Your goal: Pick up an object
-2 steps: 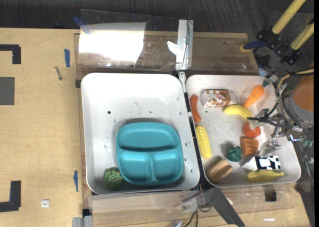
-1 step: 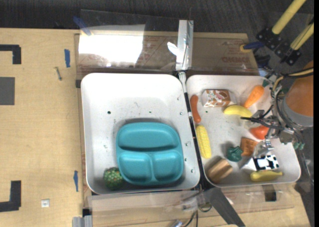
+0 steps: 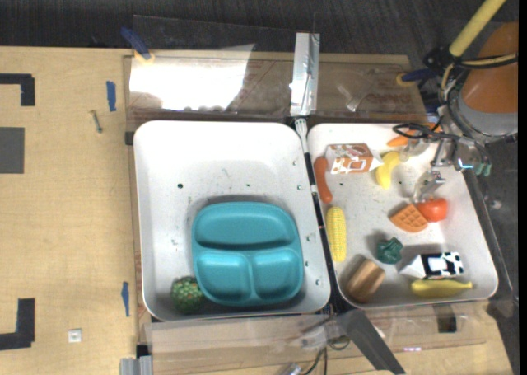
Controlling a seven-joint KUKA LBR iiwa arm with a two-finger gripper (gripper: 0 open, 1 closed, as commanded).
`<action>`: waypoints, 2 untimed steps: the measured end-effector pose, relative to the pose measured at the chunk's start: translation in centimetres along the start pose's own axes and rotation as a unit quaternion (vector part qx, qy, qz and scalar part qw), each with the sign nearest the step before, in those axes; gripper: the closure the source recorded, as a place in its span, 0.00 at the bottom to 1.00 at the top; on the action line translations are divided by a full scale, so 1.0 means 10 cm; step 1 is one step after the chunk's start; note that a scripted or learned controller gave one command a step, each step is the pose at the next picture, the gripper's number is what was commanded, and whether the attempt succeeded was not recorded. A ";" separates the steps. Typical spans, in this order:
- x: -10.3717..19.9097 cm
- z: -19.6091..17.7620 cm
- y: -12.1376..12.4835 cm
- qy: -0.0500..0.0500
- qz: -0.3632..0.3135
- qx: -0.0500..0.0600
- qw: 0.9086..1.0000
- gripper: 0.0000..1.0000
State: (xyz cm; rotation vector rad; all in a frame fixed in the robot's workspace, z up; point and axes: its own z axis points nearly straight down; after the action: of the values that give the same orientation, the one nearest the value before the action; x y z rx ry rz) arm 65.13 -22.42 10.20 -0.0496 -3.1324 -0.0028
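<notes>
Hovering at right of frame, gripper point(image 3: 430, 185) just above tomato point(image 3: 436, 209), likely its target; jaw state unclear.

Red tomato point(image 3: 436, 209) beside waffle point(image 3: 407, 218)

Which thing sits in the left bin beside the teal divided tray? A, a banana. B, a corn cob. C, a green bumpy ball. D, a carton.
C: the green bumpy ball lies at the teal divided tray's lower-left corner in the left bin.
</notes>
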 end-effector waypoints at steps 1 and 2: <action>-0.05 0.06 0.37 -0.007 0.052 0.006 0.999 0.00; 0.03 0.15 0.83 -0.010 0.073 0.001 0.997 0.00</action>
State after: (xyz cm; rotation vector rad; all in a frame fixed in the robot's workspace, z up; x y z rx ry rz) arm 65.05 -14.06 8.75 -0.2802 -3.1399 0.0019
